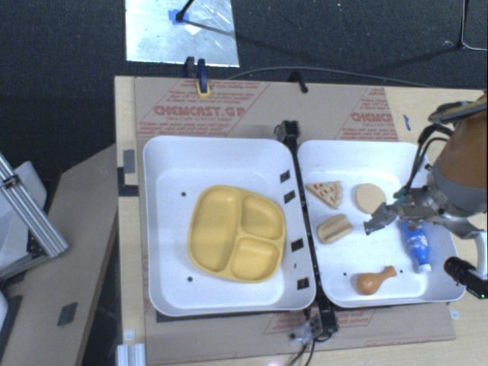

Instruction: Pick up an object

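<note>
Two white bins sit side by side on the counter (pixel 229 101). Left bin (pixel 164 166) carries a yellow divided plate (pixel 236 233). Right bin (pixel 335 158) holds a pizza slice (pixel 325 194), round biscuit (pixel 370 197), bread roll (pixel 333 228), drumstick (pixel 375 279) and blue bottle (pixel 416 247). Claw (pixel 379 221) hangs right of centre, between roll and biscuit, nothing held; spread or pressed together, cannot tell. Step, judged: approach. Next: centre over one item, descend.
</note>
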`<control>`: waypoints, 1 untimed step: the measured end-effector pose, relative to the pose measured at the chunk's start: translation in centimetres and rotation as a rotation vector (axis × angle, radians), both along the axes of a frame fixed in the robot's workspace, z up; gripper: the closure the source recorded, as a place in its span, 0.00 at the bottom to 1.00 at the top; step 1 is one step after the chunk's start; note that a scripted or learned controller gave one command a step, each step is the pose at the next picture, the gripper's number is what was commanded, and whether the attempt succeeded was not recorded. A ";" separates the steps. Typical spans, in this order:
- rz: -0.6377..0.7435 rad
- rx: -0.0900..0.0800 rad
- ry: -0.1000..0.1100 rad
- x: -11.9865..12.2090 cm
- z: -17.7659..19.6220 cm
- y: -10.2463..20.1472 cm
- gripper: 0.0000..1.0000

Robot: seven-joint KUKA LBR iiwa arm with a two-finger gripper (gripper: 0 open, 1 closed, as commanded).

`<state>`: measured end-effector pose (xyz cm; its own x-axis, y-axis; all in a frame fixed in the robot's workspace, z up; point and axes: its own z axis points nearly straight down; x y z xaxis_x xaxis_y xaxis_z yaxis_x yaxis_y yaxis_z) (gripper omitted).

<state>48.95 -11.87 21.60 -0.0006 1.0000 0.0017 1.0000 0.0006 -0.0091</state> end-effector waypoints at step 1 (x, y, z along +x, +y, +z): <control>0.002 -0.002 -0.011 0.3 0.5 0.0 0.00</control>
<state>49.21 -11.87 22.08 -0.0030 1.0000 -0.0003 1.0000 0.0030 0.0018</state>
